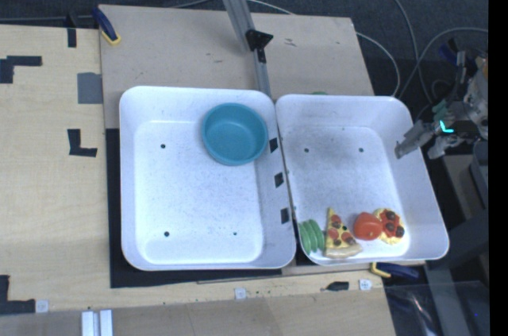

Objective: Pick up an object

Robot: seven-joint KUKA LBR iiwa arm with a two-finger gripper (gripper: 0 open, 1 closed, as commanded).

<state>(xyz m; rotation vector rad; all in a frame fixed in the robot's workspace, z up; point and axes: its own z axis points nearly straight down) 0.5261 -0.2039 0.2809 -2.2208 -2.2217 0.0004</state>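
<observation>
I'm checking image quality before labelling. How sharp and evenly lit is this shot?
Camera view: soft overall, with even light and no strong glare on the white bins; the blue bowl reads clearly; the small toys look blurry at their edges; the end effector at the right is dim and smeared.

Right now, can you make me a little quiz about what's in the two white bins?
1. True or false: the blue bowl sits in the left bin.
2. Which corner of the right bin holds the toy food: A) far left, B) near, by the front wall, C) far right?
3. Fill in: the gripper hovers at the right bin's ____ edge.

Key: 1 true; 2 B; 3 right.
</observation>
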